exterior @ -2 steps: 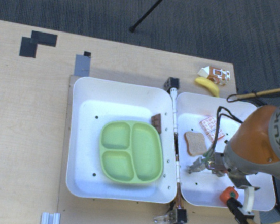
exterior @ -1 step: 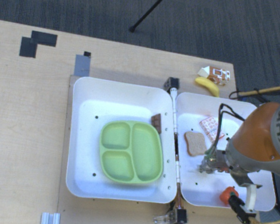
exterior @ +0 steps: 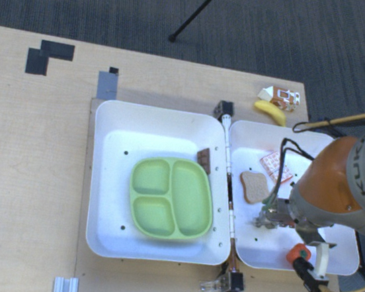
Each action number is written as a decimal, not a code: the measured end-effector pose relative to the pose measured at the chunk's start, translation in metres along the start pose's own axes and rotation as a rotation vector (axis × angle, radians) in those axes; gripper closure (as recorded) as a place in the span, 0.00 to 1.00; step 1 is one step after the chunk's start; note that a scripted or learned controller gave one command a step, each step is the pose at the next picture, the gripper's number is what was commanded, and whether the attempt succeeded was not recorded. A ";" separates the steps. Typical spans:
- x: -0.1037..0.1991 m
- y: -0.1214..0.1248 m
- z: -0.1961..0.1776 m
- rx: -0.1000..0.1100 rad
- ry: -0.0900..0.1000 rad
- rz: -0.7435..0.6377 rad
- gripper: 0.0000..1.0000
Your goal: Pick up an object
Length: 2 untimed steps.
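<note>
bench (exterior: 28, 155): pale wood-look board, matt, smooth
bins (exterior: 110, 166): white plastic, smooth, slight sheen
tray (exterior: 171, 199): light green plastic, three hollows, soft gloss, left bin
bread slice (exterior: 254, 186): tan, rough matt crust, right bin
banana (exterior: 270, 111): yellow plastic look, glossy, upper right of the bench
arm (exterior: 345, 180): grey shell and orange band, smooth, satin shine
floor (exterior: 121, 0): dark carpet, ribbed, matt

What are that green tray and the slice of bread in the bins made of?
The green tray looks like moulded plastic: uniform colour, smooth matte surface, three rounded compartments. The bread slice is probably a toy, foam or plastic, with a flat tan face and darker crust; the material is uncertain.
</note>
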<state>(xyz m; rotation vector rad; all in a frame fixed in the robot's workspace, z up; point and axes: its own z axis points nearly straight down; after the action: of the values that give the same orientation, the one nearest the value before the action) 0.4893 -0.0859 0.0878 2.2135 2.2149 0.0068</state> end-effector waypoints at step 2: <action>-0.061 0.010 -0.081 0.008 0.002 -0.002 1.00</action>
<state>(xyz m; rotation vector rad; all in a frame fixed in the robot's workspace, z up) 0.4988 -0.1462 0.1692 2.2158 2.2225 0.0005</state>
